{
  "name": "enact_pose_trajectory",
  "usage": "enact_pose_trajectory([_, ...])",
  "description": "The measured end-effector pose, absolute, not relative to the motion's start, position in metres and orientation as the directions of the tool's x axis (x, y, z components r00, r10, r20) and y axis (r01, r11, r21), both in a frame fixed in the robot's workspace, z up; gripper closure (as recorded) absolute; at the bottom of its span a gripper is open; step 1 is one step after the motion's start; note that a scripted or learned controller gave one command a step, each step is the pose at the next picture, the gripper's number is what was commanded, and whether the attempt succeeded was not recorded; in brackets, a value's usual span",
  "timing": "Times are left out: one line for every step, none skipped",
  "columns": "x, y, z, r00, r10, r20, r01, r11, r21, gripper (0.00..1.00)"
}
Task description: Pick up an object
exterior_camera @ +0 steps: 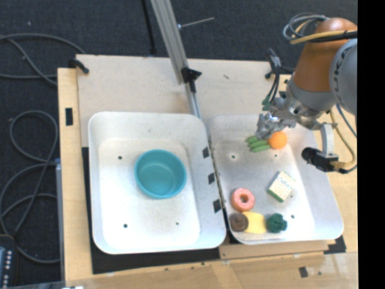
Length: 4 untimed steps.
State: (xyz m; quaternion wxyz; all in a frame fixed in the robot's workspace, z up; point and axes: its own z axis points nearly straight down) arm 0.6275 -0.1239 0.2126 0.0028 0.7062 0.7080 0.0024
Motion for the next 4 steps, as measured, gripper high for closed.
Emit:
enact_pose_trajectory([0.622,-0.074,0.228,-0.008,1.0,0.002,1.0,0.008,0.003,1.0])
enact_pose_trajectory([0.61,-0.02,0.22,-0.007,1.0,0.001,1.0,0.007,0.0,1.0])
enact_pose_trajectory([0.608,0.03,0.231,-0.009,1.0,0.003,1.0,0.009,0.002,1.0])
enact_pose_trajectory([0.597,0.081,0.224,-0.007,1.0,0.001,1.0,0.007,-0.001,1.0])
